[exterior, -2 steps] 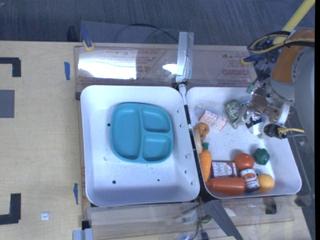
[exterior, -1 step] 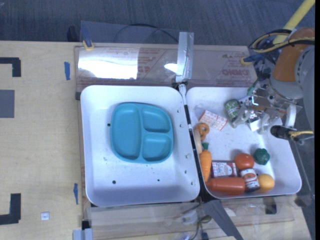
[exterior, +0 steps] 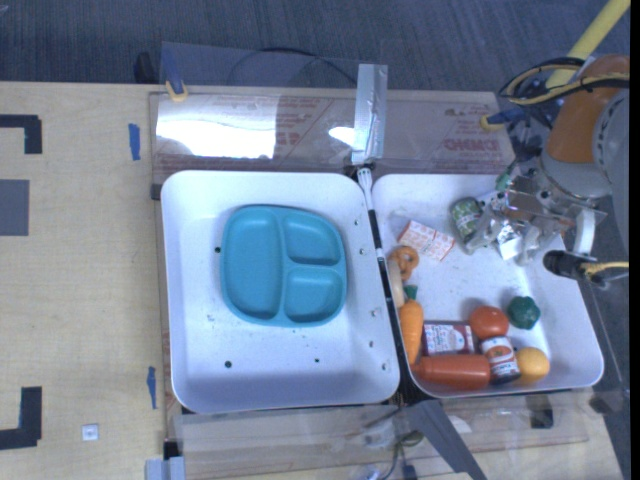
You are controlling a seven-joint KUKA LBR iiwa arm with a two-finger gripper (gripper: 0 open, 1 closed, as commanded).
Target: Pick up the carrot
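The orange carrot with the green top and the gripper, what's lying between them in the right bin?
In the camera view, a small orange-and-white printed card lies on the bin floor between the orange carrot and the gripper; the rest of that stretch is bare white floor.

The floor [exterior: 300, 8] along the top of the camera view is dark grey carpet with a fine diagonal weave. Below it lies a light wood-grain bench top [exterior: 70, 268], extending well left of the gripper [exterior: 505, 230]. The bench top bears black angle markings [exterior: 25, 133] and a grey square [exterior: 12, 208] at its far left edge, and short strips of blue tape [exterior: 134, 140] near them. Behind the gripper and to its left, a clear plastic sheet [exterior: 250, 128] lies flat, with printed red lettering and a bright patch of reflected overhead light. A strip of silver tape [exterior: 370, 113] crosses that sheet. Lighting is even, shadows soft.
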